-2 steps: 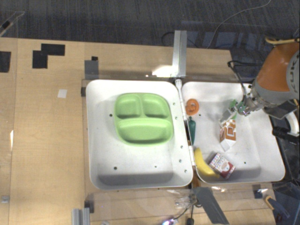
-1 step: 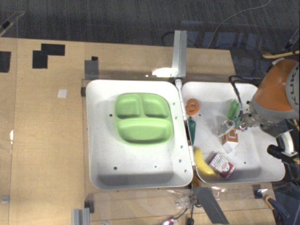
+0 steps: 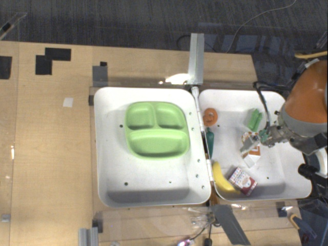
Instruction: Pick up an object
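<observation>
The arm is reaching in from the right, its gripper hanging low over the right bin; whether the jaws are apart or together cannot be told. A crumpled packet is lying just below the gripper. A banana, box, green tube and orange ball are lying around it. The left bin is holding a green tray.

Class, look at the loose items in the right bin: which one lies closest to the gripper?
The small white and orange packet, right beside the gripper. The green block, banana and orange round item lie farther off.
</observation>
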`<control>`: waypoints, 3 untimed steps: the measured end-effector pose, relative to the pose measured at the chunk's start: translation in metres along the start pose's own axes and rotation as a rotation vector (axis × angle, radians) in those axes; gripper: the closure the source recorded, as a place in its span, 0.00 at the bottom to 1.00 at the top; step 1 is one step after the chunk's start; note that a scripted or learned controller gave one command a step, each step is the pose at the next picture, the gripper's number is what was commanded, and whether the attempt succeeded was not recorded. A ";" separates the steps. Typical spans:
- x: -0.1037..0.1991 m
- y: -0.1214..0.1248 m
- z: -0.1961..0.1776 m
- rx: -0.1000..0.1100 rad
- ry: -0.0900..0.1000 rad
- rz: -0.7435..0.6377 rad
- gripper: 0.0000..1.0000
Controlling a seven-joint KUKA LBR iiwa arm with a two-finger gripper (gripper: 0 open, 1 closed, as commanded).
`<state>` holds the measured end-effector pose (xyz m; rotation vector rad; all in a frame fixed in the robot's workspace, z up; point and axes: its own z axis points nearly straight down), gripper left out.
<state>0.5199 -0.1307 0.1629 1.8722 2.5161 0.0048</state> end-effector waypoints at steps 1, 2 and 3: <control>-0.042 0.019 0.072 -0.009 -0.003 0.094 0.00; -0.041 0.022 0.060 -0.014 -0.005 0.087 1.00; 0.049 0.060 -0.038 0.000 0.001 -0.093 1.00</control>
